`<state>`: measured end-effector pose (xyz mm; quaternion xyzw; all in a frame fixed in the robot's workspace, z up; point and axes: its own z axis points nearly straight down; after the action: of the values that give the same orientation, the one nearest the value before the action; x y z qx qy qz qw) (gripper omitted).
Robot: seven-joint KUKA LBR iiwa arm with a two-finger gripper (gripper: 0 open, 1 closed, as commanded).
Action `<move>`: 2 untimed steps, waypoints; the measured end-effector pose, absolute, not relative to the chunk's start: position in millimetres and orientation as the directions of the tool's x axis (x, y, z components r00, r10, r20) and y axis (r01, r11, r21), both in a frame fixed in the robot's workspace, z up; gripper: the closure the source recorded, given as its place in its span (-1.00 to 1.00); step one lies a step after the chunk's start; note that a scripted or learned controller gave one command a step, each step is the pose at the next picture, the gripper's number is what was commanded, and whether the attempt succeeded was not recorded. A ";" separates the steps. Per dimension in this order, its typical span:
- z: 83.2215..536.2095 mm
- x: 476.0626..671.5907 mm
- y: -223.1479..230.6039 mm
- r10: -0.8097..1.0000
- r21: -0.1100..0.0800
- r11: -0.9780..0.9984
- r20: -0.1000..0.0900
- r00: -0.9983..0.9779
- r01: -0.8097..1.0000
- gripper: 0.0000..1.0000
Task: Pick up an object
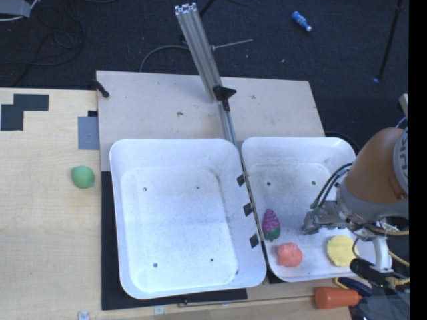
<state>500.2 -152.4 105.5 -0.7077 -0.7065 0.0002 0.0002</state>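
Observation:
In the right bin [293, 153] lie three small objects: a purple and green one [270, 223] near the divider, a red-pink one [289, 254] at the front, and a yellow one [341, 250] at the front right. My gripper [312, 225] hangs low over the bin floor, between the purple object and the yellow one, a short way right of the purple one. The orange-banded wrist [373, 172] rises behind it at the right edge. Nothing shows between the gripper and the bin floor.
The left bin [133, 159] sits beside the right one, with black clips [248, 209] along the shared wall. A green ball [83, 177] rests on the wooden bench at the left. A metal bar [203, 49] slants up behind the bins. An orange tool handle [337, 297] lies at the front right.

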 end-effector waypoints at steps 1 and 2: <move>146.9 500.5 -151.2 1.000 0.003 0.000 -0.001 0.000 1.000 1.00; 209.3 500.5 -150.7 1.000 0.005 0.000 -0.001 0.000 1.000 1.00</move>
<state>500.5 -150.7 209.3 -0.7071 -0.7071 -0.0014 -0.0022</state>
